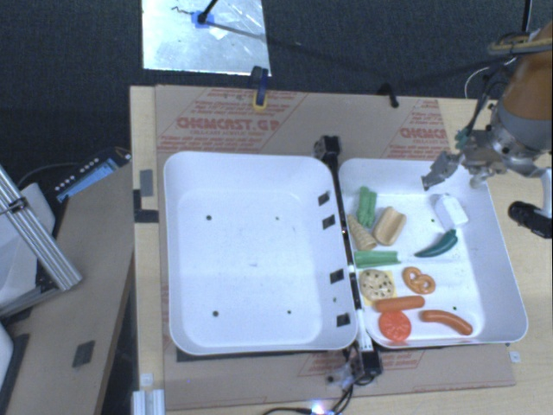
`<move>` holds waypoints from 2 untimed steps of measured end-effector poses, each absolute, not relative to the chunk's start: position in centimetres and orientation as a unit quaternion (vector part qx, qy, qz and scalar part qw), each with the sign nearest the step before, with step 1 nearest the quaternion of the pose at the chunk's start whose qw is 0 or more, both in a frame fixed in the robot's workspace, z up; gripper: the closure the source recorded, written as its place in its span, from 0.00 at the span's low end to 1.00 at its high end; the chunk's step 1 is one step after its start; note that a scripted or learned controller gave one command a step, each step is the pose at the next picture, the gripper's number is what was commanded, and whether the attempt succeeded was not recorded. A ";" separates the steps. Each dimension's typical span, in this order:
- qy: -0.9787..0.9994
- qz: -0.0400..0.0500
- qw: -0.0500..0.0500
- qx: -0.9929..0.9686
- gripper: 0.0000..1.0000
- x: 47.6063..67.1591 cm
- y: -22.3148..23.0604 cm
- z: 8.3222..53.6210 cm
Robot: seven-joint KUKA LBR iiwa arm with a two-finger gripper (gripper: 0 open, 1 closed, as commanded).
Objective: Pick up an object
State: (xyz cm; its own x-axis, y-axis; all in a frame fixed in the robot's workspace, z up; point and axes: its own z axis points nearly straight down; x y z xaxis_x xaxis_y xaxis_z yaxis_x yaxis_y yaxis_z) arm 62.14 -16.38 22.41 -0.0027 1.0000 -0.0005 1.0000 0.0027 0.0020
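We see hand (455,166) at right bin (501,266) far edge, fingers spread, nothing held. Nearest target: white block (449,210) just below, long axis diagonal; we judge short descent.

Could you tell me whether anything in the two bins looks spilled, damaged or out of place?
Nothing stands out. The toy foods, such as the pretzel, cookie and tomato slice, all lie inside the right bin, none over its rim.

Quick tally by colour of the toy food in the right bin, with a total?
Green: 3, stalk, bean, pepper
Tan: 4, bun, cone, cookie, pretzel
Orange-red: 3, sausage, tomato, hot dog
White: 1, block
Total: 11
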 end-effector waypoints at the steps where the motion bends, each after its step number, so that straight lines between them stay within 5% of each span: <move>1: 0.706 -0.004 -0.006 0.709 0.00 54.9 -19.1 10.6; 2: 0.710 0.002 0.004 0.705 0.00 65.9 -20.5 8.5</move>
State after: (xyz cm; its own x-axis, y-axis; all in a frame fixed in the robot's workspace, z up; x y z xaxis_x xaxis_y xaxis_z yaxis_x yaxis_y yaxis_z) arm 65.91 -20.55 8.47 -0.0072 1.0000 -0.0028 0.9999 0.0072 0.0096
